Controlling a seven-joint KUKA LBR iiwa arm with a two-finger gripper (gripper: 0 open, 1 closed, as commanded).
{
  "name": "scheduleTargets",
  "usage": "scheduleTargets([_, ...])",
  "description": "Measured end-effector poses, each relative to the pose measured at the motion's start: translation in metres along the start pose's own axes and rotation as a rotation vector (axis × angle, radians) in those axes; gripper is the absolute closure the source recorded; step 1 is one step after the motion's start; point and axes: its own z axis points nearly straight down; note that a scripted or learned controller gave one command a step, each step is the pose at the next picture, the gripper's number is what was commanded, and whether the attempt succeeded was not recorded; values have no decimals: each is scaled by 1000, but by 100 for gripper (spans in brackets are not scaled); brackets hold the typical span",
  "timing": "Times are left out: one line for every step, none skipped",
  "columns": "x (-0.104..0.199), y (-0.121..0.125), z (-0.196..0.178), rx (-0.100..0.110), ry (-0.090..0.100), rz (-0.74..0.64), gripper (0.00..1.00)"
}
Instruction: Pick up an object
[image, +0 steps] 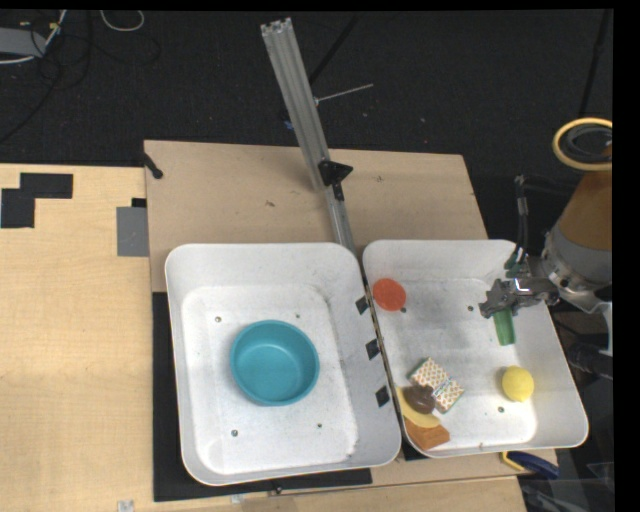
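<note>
Bench top (70, 330): pale wood-grain board, filling the left and running under the bins; several dark rectangular cut-outs (40, 195) near its far left edge. A second, plainer tan board (400, 195) lies farther back, behind the bins, with a small dark mark near its centre. A black mat (165, 420) shows beneath the left bin's near and left edges. Floor (180, 70) beyond the bench is dark, almost black, with loose cables (60, 35) at far left. A slim aluminium rail (300, 100) slants from the far side down toward the gap between the bins, carrying a black bracket (333, 172). Light even, from above; shadows soft.
</note>
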Motion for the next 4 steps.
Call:
scheduleTargets([0,1,-50,-1,0,0,100])
scheduleTargets([54,-1,-55,3,2,-4,100])
scheduleTargets([104,-4,-55,4,2,-3,100])
scheduleTargets([153,5,-62,3,1,-3,100])
